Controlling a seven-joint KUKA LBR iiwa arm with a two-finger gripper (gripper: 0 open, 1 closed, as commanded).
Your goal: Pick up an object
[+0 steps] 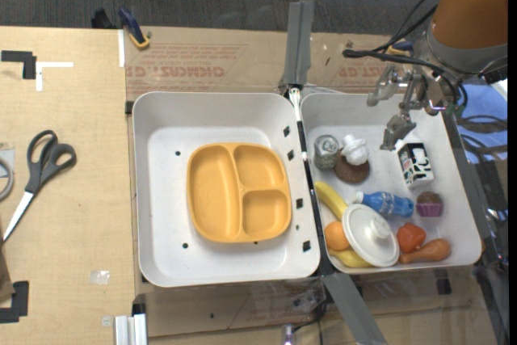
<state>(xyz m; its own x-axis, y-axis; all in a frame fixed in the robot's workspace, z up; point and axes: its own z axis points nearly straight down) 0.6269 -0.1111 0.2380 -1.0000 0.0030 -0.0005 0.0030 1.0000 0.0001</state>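
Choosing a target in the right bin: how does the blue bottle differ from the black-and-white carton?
The blue bottle lies on its side across the bin's middle; the black-and-white carton sits nearer the right wall. The bottle is rounded, translucent blue with a white cap; the carton is boxy with printed black marks. The bottle is crowded by the white lid and banana; the carton has more free space. Both lie in the right bin, below the gripper.

scissors – left bench, blue clamp
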